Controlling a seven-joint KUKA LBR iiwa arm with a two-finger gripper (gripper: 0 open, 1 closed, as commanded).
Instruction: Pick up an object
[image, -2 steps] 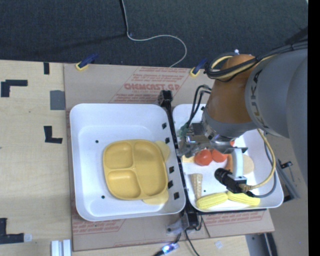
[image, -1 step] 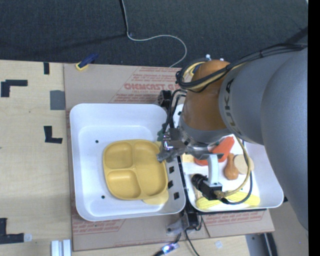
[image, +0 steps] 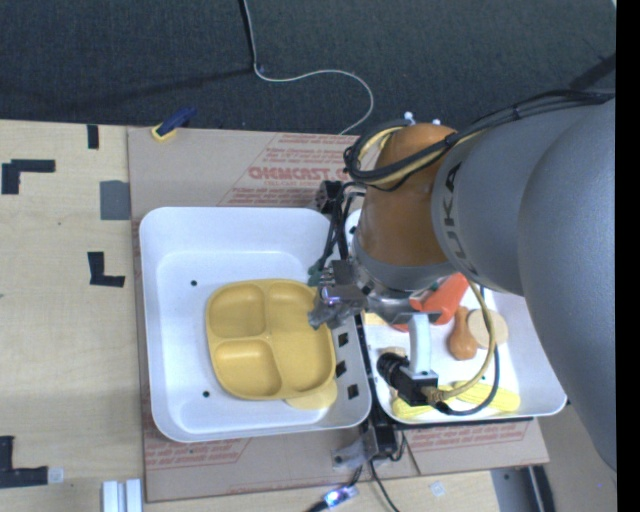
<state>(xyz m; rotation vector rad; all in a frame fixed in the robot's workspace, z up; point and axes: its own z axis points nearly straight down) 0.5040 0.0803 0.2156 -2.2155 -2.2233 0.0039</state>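
Yellow tray (image: 265, 338) lies in the left bin (image: 165, 250), lower centre of the frame. An orange piece (image: 449, 293) and a tan one (image: 465, 335) lie in the right bin (image: 545, 395). Over the divide hangs the gripper (image: 328, 300); its grasp cannot be told. Nothing looks lifted yet, so all of the pick remains.

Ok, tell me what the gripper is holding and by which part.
It cannot be told. The gripper sits at the right rim of the yellow divided plate in the left bin, but no grasp is visible.
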